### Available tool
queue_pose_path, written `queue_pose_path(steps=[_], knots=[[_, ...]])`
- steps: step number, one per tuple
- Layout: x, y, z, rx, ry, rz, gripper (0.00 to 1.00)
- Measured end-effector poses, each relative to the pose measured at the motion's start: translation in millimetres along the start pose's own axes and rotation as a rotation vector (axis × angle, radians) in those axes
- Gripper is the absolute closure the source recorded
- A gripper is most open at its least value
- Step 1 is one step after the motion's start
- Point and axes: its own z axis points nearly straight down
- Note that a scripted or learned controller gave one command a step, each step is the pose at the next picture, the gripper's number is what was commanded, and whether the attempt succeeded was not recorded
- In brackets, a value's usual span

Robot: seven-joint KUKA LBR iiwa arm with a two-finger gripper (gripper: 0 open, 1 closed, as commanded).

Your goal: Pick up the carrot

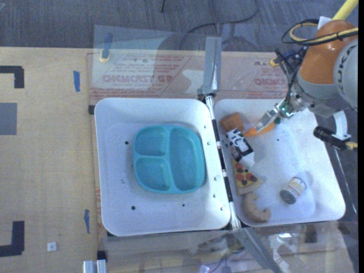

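Right bin (318, 209) background: slim orange carrot (260, 129), tilted, pinched at its upper end by tool (280, 111).

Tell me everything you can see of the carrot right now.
The carrot is a small orange piece, smooth like a plastic toy, lying slantwise at the upper left of the right bin. Its upper right end sits at the gripper, whose tip meets it there; whether it is gripped is unclear. A brown block lies just to its left, apart from it.
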Motion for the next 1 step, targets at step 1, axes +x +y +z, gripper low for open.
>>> queue_pose_path(steps=[1], knots=[[-2.3,1.3,-12.8,-0.006,-0.007,0.0,1.0]])
